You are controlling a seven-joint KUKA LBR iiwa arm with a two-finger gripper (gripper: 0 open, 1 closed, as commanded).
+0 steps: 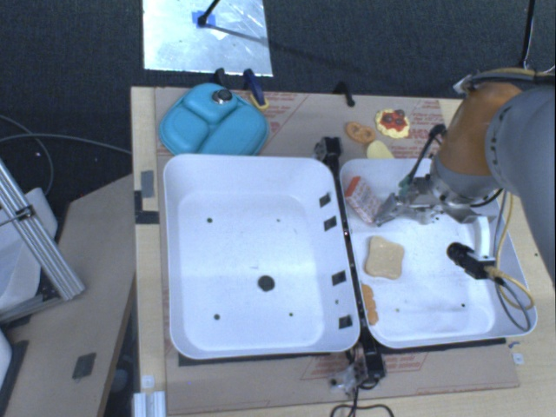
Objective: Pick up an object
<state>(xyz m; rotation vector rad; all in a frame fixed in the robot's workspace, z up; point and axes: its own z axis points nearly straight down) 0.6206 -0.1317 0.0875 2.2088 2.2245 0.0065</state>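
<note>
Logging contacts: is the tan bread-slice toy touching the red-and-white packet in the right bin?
Apart. The camera view shows bare white bin floor between the tan bread-slice toy and the red-and-white packet.

Two white bins (252,259), one blue tray (213,122), one toast slice (385,257), three small food toys (393,122) behind the bins.

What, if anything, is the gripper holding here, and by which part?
Cannot be told: the gripper sits low in the right bin beside a red-and-white packet, with nothing visibly between its fingers.
</note>
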